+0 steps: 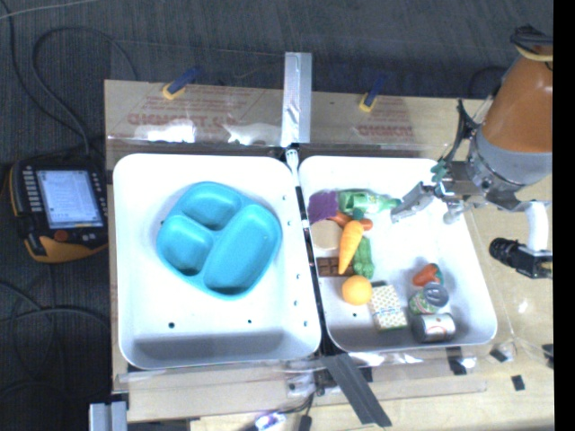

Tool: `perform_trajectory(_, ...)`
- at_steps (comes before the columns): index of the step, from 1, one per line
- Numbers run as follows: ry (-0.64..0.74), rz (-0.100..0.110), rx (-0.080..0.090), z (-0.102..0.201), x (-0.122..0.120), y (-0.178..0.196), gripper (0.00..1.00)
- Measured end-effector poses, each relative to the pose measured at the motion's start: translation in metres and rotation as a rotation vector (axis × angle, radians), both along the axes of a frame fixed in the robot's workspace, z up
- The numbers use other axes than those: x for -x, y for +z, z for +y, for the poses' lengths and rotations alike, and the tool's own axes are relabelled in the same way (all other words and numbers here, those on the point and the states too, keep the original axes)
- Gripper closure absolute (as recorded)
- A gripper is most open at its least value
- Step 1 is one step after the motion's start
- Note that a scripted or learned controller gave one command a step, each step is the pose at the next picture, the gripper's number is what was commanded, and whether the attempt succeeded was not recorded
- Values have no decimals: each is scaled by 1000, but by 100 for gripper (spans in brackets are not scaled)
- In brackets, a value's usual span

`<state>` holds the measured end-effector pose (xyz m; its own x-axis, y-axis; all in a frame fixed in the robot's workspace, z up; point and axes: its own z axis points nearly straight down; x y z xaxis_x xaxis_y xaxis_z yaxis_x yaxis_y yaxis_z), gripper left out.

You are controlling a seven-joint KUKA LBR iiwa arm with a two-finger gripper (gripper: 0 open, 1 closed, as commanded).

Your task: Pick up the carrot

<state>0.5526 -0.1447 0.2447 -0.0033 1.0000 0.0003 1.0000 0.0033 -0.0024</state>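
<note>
My gripper (pixel 415 201) hangs over the upper right part of the right bin (pixel 481 281), its fingers parted and closed on nothing. My wrist, grey under an orange band, enters from the right, beyond that bin's rim.

The carrot (pixel 349 245) lies free in the right bin, left of and below my gripper and apart from it, orange, tip pointing down, resting against green leafy pieces (pixel 364 257). Above the carrot: a purple item (pixel 322 205) and a green packet (pixel 367 202), the latter nearest my fingertips. Below the carrot: an orange fruit (pixel 357 289), then a patterned small box (pixel 386 305). To the carrot's lower right: a small red-orange piece (pixel 425 275) and a can on its side (pixel 435 325).

Left of the carrot, across the divider, the left bin (pixel 144 330) bears a blue three-compartment tray (pixel 219 236).
</note>
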Motion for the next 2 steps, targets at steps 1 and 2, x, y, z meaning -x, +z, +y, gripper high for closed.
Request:
perform_trajectory(1,121,4,-1,27,-24,-132,0)
perform_trajectory(2,119,-2,-1,26,-26,-120,100)
